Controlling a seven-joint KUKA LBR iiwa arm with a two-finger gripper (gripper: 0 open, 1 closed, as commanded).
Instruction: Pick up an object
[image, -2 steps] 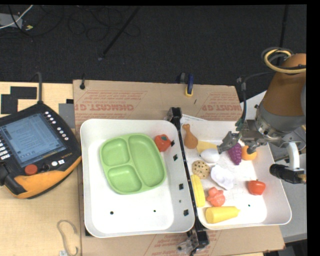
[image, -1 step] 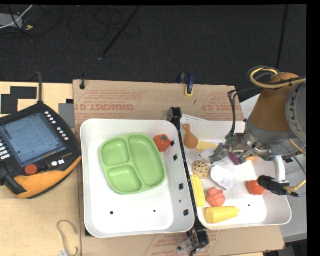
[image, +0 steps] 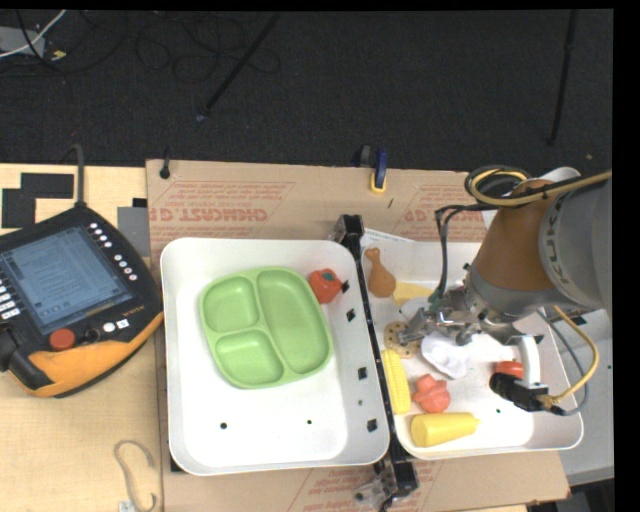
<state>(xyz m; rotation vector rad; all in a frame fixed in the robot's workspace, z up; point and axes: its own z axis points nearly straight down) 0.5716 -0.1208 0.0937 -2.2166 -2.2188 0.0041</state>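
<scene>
We find the right bin (image: 560, 436) crowded — a corn cob (image: 396, 379), pink toy (image: 432, 393), yellow cone (image: 443, 428) and white cloth (image: 445, 355) lie close together, with the arm (image: 520, 250) overhead. The left bin (image: 260, 425) gives more room — open floor below the green divided plate (image: 265, 327), an orange toy (image: 325, 286) touching its right edge.
</scene>
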